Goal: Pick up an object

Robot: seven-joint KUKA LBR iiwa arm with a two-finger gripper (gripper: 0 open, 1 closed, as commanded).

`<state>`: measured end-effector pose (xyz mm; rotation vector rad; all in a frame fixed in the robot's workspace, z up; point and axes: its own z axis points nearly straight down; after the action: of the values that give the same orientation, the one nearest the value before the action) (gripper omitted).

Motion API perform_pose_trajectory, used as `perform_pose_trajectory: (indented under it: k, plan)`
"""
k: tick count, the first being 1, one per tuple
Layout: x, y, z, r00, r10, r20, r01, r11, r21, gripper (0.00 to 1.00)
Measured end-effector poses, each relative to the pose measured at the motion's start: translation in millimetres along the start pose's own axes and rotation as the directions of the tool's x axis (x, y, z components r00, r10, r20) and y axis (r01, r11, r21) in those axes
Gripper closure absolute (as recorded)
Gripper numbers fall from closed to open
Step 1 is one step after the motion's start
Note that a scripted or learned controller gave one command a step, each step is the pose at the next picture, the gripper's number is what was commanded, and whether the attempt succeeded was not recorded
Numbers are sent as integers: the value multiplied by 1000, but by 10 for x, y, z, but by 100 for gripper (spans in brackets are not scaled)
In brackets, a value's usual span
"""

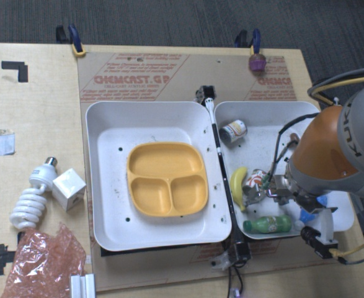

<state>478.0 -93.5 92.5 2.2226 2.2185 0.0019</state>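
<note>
- We are reaching into the right bin [265,113] with the gripper [256,193] down low, beside the banana [238,187] and against a small red-and-white object [256,179]
- We are judging this as the closing-in step; whether the gripper is released or clenched, we cannot tell
- Next we are needing a firm close on one object, then a straight lift clear of the green bottle [269,224]

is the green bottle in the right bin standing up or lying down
Lying down. The green bottle rests on its side along the near wall of the right bin, its length running left to right, below the banana.
</note>
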Motion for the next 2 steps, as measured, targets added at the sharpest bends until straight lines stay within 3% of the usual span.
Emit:
perform_pose_trajectory:
  k: [2]
  plan:
    - [-3,0,0,1000,0,0,0,1000,0,0]
